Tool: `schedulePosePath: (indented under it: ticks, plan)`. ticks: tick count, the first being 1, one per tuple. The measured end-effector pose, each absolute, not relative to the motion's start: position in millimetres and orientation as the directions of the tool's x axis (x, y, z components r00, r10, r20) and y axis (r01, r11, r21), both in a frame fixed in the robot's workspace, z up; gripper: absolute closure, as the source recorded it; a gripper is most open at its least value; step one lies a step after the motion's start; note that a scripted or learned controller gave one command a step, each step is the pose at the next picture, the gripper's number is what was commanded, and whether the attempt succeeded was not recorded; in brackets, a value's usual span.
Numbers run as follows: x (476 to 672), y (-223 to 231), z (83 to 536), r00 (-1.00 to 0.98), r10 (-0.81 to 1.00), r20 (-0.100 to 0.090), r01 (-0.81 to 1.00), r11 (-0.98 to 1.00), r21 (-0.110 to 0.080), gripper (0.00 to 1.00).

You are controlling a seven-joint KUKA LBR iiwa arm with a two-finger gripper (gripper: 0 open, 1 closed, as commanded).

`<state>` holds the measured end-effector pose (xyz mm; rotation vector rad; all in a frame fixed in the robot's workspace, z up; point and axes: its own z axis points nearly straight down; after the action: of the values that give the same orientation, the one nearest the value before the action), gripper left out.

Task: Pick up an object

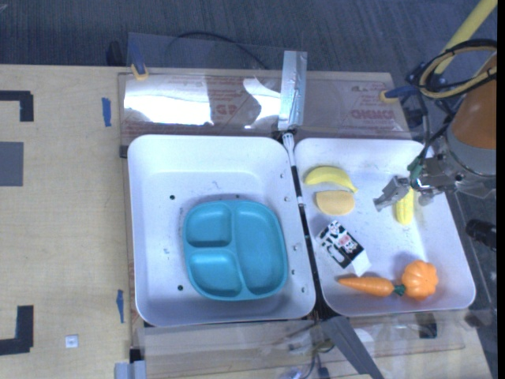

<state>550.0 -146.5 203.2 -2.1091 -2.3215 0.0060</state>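
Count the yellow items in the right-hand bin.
3. A yellow banana-like piece lies at the bin's upper left, a round yellow piece just below it, touching, and a small yellow piece sits under the claw, partly hidden. More may be hidden there.

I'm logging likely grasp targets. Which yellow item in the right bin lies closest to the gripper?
The small yellow corn-like piece, right beside the gripper. The yellow banana and the pale round piece lie further left, near the bin divider.

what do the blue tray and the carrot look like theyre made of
Blue tray: probably moulded plastic, one even colour, soft sheen, rounded compartments. Carrot: looks like a smooth plastic toy, uniformly orange with a green tip; rubber is possible.
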Motion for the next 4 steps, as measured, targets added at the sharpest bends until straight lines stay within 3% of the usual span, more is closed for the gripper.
schedulePosePath:
  ticks: [1, 2, 3, 4]
  plan:
    - [538.8, -212.3, 125.3, -0.121, 0.993, 0.004, 0.993, 0.121, -0.008, 0.0]
    - [600.0, -206.1, 87.0, -0.159, 0.987, 0.008, 0.987, 0.159, 0.009, 0.0]
    - [600.9, -209.3, 97.3, -0.158, 0.987, -0.001, 0.987, 0.158, 0.011, 1.0]
    - [573.9, -204.7, 86.5, -0.274, 0.962, -0.003, 0.962, 0.274, 0.005, 1.0]
